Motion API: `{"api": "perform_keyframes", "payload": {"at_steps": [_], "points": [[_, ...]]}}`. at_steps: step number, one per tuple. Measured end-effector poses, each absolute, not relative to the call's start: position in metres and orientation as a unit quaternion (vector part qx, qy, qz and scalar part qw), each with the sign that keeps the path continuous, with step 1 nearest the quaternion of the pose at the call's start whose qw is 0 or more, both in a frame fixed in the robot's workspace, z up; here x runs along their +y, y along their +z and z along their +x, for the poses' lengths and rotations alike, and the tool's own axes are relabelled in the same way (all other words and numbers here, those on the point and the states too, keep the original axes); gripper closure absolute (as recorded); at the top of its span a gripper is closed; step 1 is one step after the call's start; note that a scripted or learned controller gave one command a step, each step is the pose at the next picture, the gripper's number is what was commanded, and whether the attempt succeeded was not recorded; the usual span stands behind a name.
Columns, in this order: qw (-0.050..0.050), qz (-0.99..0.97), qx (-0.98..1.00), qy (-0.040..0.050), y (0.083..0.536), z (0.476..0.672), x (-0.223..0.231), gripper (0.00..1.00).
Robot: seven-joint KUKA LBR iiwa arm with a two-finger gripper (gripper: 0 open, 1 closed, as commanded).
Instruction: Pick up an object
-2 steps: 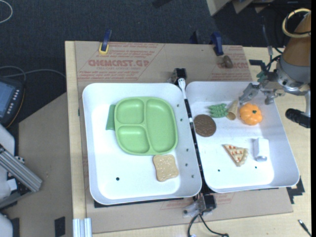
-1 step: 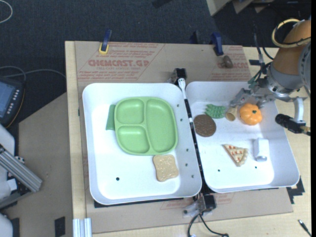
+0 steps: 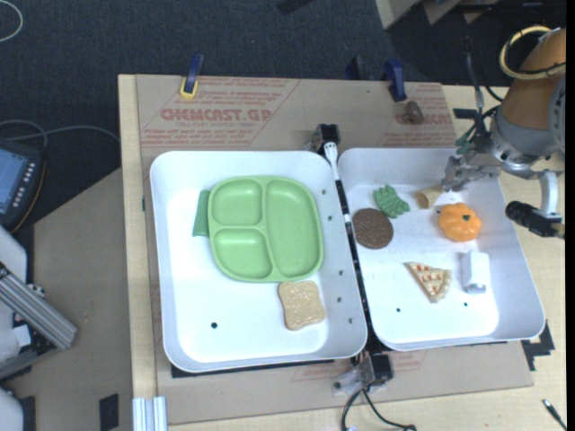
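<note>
My gripper (image 3: 454, 176) hangs over the far part of the right bin (image 3: 503, 326), reaching in from the right. Just below it and toward the front sits an orange pumpkin-like toy (image 3: 459, 222). A small tan piece (image 3: 429, 199) lies a little to the gripper's left. Further left rest a green leafy toy (image 3: 391, 201) and a round brown cookie (image 3: 372, 227). A pizza slice (image 3: 429, 279) and a small white block (image 3: 473, 271) lie nearer the front. Nothing appears lifted off the bin floor.
The left bin (image 3: 180, 285) holds a green divided plate (image 3: 266, 227) with a green piece (image 3: 199, 214) tucked under its left side, and a slice of toast (image 3: 301, 304) in front. A raised divider (image 3: 346, 232) separates the bins.
</note>
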State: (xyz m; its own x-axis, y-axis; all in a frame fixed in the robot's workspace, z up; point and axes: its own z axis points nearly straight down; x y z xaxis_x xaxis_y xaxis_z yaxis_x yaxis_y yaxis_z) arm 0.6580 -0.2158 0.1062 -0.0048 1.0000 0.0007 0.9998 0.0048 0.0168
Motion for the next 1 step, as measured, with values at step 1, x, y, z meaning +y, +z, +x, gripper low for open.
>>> {"api": "perform_keyframes", "payload": {"at_steps": [1], "points": [[0.004,0.707,0.708,0.0016,0.1690,0.6616,-0.2103,1.00]]}}
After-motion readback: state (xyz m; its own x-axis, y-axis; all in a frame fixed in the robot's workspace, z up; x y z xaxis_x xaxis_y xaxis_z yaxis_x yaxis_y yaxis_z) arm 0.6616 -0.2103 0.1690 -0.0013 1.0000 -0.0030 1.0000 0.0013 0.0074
